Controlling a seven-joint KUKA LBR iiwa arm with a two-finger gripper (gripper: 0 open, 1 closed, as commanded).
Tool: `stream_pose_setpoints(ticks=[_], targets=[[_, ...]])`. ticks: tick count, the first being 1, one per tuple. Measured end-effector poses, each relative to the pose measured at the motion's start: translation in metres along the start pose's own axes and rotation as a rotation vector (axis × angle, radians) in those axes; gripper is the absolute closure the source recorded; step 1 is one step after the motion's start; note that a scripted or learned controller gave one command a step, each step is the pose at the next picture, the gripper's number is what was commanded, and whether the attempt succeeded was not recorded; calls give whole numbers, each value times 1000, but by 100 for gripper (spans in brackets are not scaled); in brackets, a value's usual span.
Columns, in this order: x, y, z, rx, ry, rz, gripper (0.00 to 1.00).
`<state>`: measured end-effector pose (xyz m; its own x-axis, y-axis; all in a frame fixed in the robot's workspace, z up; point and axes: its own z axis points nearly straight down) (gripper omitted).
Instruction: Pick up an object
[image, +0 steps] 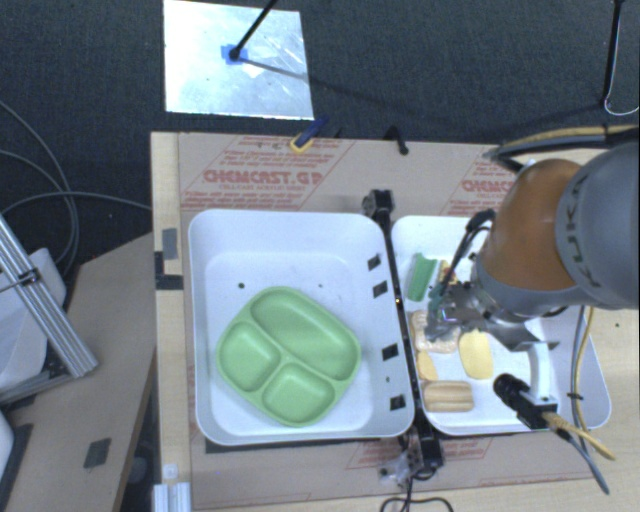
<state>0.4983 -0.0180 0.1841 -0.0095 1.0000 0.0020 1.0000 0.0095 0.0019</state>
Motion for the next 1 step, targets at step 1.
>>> stream_pose_setpoints(ticks=[1], targets=[[-44, -11, -40, -3, -4, 11, 100]])
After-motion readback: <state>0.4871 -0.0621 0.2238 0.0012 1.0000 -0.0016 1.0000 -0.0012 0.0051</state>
